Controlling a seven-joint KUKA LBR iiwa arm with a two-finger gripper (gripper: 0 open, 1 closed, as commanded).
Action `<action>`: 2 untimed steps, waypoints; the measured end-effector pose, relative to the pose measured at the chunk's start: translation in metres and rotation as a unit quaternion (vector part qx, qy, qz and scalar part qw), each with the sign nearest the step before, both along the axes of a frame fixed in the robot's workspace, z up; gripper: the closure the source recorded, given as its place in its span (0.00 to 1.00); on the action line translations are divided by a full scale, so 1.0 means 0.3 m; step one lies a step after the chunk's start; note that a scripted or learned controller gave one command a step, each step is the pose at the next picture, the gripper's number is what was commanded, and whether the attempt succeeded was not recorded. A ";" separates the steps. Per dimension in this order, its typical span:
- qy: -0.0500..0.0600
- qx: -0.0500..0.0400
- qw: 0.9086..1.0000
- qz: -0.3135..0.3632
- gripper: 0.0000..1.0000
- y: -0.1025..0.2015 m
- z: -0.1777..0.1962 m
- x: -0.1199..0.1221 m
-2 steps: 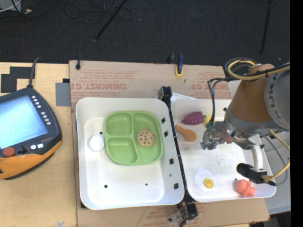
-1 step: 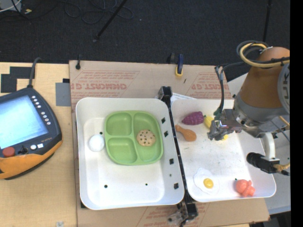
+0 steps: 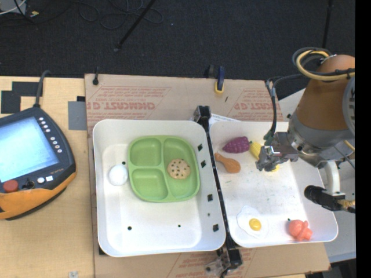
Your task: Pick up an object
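Observation:
My gripper (image 3: 266, 162) hangs low over the upper middle of the right bin (image 3: 272, 201), directly on a yellow item (image 3: 255, 149) that peeks out at its left side. A purple grape bunch (image 3: 236, 145) lies just left of it, and an orange-brown drumstick (image 3: 227, 162) lies below the grapes. Near the bin's front edge sit a fried egg (image 3: 253, 224) and a small orange-red toy (image 3: 299, 229). The left bin (image 3: 116, 225) holds a green divided plate (image 3: 139, 155) with a cookie (image 3: 178, 168) in its right compartment, and a white ball (image 3: 117, 175) beside it.
A teach pendant (image 3: 32, 155) lies on the bench at far left. A black divider (image 3: 210, 172) separates the two bins. Cables and a black part of the arm (image 3: 324, 197) hang over the right bin's right side.

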State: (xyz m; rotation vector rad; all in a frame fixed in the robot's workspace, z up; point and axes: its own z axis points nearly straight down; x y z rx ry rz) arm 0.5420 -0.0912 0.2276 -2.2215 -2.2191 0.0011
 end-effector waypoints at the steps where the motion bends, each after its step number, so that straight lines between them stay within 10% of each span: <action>1: 0.000 0.000 1.000 0.002 1.00 0.198 0.013 0.055; 2: 0.001 0.000 1.000 0.002 1.00 0.309 0.002 0.093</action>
